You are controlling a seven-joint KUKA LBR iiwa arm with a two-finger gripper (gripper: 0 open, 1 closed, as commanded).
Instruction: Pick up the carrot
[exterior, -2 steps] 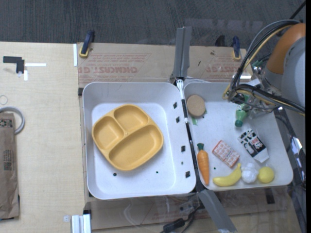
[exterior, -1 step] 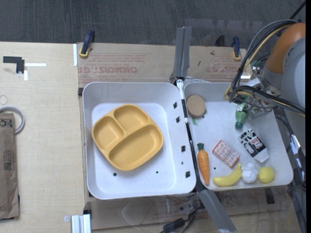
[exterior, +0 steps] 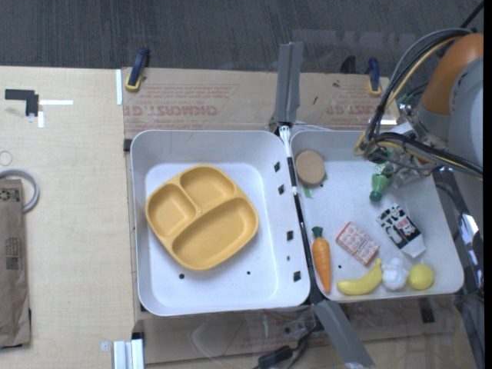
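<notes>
Carrot lies upright along the right bin's left wall, beside a banana and a red cracker pack, while the jaws hover apart near the bin's far edge, their state unclear

A robotics lab is indicated — two white bins are clamped to a plywood bench, beside which grey carpet is seen.

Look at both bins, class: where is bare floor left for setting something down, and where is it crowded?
Left bin: bare strips border the yellow plate, widest along the near wall. Right bin: a bare patch lies mid-floor between the brown disc, carrot and cracker. Crowded: its near edge, with banana, white ball and lemon, and under the gripper.
</notes>
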